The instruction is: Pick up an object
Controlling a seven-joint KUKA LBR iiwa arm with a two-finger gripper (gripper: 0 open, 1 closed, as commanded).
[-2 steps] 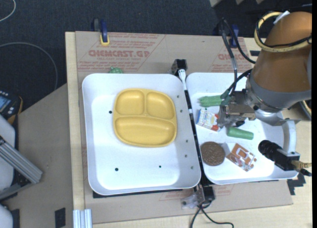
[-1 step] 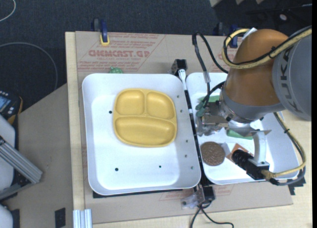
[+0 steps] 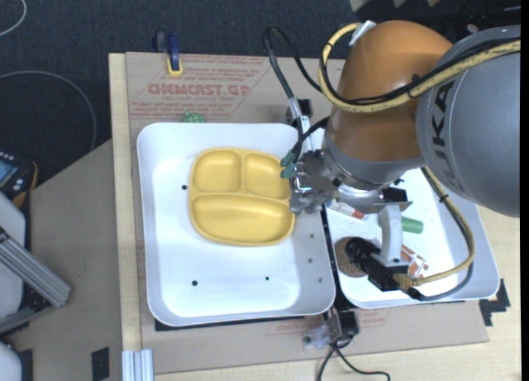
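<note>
A yellow plate [image 3: 240, 197] with three compartments lies in the left bin [image 3: 223, 288], in its far half. My gripper [image 3: 299, 185] hangs low at the plate's right edge, over the divide between the two bins. The wrist and the orange band cover much of the right bin [image 3: 471, 276]. In that bin I see a small green piece [image 3: 412, 226], a red and white stick [image 3: 351, 213], a brown disc [image 3: 347, 266] and a small orange and white thing [image 3: 416, 266].
The near half of the left bin is bare white floor. A blue clamp [image 3: 173, 53] sits on the cardboard sheet behind the bins, and a small green object [image 3: 193, 117] lies just beyond the left bin's far rim.
</note>
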